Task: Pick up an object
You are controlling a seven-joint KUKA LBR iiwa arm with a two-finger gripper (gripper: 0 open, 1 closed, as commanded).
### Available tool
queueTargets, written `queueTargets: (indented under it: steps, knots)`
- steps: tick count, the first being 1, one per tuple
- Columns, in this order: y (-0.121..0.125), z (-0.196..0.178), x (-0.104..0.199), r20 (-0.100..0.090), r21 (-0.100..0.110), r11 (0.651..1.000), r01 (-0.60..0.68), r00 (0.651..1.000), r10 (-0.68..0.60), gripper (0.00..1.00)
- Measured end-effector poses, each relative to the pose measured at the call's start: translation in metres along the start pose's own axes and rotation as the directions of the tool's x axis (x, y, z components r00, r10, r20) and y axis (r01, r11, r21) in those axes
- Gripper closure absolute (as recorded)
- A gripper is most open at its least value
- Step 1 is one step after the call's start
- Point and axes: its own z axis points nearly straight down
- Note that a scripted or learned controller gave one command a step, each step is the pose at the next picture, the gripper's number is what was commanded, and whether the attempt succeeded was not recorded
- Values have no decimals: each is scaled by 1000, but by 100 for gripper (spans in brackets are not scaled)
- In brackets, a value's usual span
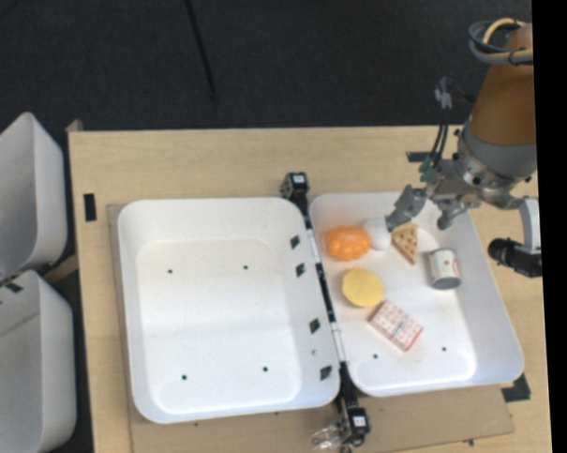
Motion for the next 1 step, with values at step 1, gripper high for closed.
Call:
queueTargets:
  steps: [1]
  knots:
    - [8,151,32,-2,9,1000,4,1000,-4,0]
